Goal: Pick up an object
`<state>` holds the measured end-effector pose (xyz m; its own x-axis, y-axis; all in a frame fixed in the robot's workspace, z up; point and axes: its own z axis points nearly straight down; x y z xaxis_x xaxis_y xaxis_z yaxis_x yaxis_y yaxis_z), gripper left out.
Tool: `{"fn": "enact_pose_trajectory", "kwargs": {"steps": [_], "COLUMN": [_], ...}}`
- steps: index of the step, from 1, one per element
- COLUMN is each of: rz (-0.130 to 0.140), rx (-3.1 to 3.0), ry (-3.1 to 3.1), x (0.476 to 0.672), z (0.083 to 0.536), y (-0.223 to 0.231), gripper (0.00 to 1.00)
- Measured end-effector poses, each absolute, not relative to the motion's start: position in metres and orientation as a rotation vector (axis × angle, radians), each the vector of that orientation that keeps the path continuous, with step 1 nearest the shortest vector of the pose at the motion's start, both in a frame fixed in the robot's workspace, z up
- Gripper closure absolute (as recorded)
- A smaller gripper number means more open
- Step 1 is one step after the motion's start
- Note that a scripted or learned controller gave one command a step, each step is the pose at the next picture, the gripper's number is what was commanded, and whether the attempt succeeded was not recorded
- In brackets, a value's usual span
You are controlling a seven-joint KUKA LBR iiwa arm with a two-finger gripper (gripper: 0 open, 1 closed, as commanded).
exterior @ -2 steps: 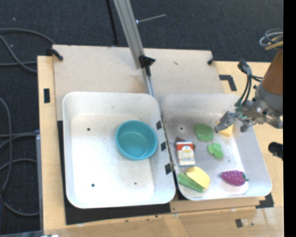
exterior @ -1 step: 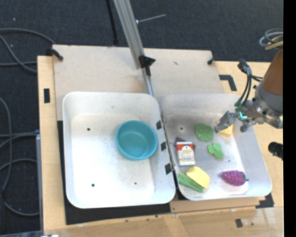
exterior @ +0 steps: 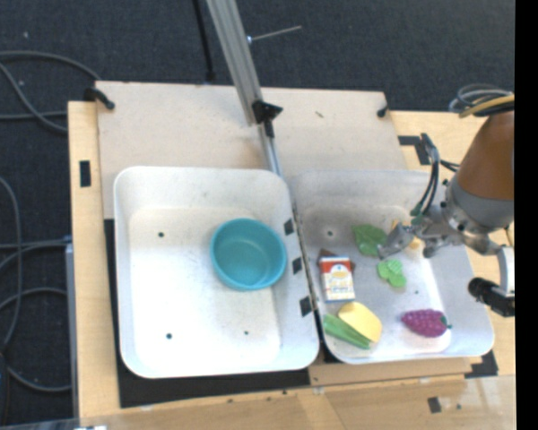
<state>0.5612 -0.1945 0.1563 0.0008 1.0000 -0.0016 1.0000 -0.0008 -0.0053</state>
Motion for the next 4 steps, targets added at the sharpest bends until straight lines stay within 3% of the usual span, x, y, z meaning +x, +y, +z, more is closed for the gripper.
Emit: {"fn": "enact_pose_trajectory", "kwargs": {"steps": [1, 2, 4], "rz": [0.007, -0.003, -0.005], "rx": [-2.221, -2.229, -2.232], "ry": [-2.219, -2.219, -2.222], "x": [0.56, 0.562, 0.551], "z": [0.103, 0.118, 0.235], "y": [-0.196, -0.196, -0.209], "gripper": [0.0, 1.0, 1.0]}}
